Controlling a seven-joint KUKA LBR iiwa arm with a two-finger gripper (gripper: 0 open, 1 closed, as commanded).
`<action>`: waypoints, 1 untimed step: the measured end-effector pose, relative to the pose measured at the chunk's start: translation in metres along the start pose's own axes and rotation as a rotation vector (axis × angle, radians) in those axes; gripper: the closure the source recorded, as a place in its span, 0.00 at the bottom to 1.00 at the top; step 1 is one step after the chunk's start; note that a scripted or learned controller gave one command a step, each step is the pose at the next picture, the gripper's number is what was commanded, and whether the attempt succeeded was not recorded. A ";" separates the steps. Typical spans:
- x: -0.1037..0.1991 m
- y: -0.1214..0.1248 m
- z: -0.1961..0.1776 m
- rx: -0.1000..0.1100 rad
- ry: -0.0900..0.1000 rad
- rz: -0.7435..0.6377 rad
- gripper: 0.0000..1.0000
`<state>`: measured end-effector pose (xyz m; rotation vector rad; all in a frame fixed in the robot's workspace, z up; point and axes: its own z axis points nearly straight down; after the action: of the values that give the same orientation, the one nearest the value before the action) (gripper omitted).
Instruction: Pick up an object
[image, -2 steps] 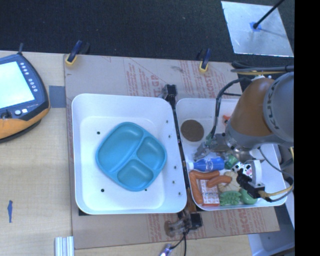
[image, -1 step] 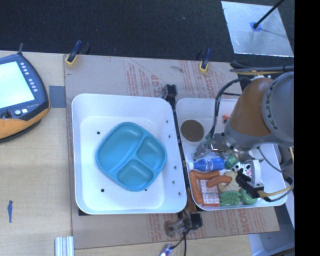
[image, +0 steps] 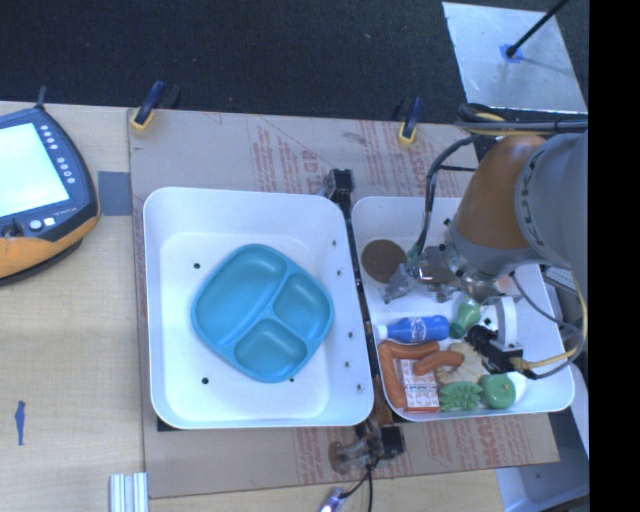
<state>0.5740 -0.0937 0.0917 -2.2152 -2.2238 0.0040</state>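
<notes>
A: Where does the arm (image: 520, 205) sit?

B: It comes in from three o'clock and hangs over the right bin (image: 375, 215). The gripper (image: 408, 280) is low in that bin, just at four o'clock of a brown disc (image: 381, 259).

A: Is the pincer wide or narrow?

B: I cannot tell; it looks grey and blurred there.

A: And the things to pick?

B: They crowd the bin's six o'clock end: a blue-and-white bottle (image: 412, 328) lying flat, orange sausages (image: 418, 355) below it, a green bumpy piece (image: 459, 397) and a green apple (image: 499, 390).

A: The left bin (image: 160, 300)?

B: It carries a blue divided plate (image: 262, 312) at its middle.
</notes>
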 end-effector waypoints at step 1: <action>0.002 0.032 0.000 -0.001 0.000 0.001 0.00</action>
<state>0.6058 -0.0920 0.0919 -2.2163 -2.2231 0.0028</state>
